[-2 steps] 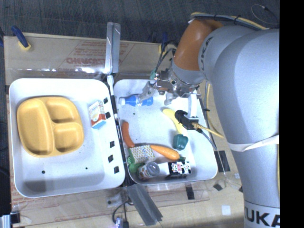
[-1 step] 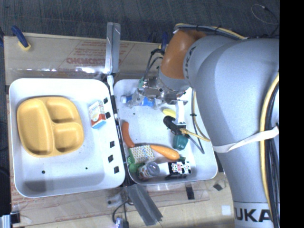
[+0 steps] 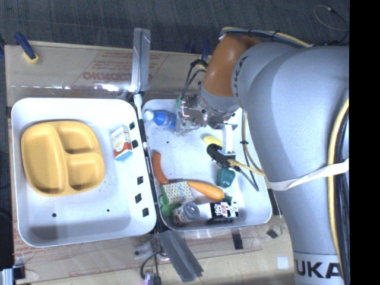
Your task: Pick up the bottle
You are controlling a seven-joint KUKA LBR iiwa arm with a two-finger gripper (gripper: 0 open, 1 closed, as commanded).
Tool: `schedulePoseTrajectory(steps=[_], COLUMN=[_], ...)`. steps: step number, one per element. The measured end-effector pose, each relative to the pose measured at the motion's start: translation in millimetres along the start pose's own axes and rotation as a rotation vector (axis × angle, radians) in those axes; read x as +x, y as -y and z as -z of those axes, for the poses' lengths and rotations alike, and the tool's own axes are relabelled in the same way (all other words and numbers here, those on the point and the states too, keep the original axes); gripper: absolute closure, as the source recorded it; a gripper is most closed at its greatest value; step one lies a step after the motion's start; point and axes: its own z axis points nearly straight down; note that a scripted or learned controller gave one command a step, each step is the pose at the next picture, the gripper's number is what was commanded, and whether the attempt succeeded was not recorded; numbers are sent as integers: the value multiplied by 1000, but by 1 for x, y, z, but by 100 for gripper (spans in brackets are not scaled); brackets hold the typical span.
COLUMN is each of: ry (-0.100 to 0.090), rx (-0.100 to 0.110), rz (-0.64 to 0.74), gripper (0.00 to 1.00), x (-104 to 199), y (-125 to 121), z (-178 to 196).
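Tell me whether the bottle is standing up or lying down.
Lying down. The bottle rests on its side at the far end of the right bin, with the gripper right beside it.

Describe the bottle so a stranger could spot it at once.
Look in the right-hand bin, at its far left corner, just left of the gripper. The bottle lies there on its side, the only blue thing with a white cap.

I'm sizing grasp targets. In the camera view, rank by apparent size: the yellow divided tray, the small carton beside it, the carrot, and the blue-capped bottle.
1. yellow divided tray, by far the largest
2. carrot
3. small carton and blue-capped bottle: too alike to rank, and the arm partly hides the bottle.
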Motion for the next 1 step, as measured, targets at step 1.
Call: schedulePoseTrajectory(steps=[1], ry=[-5], rx=[-5], rz=[-706], gripper=[100], x=[4], y=[-8], z=[-9])
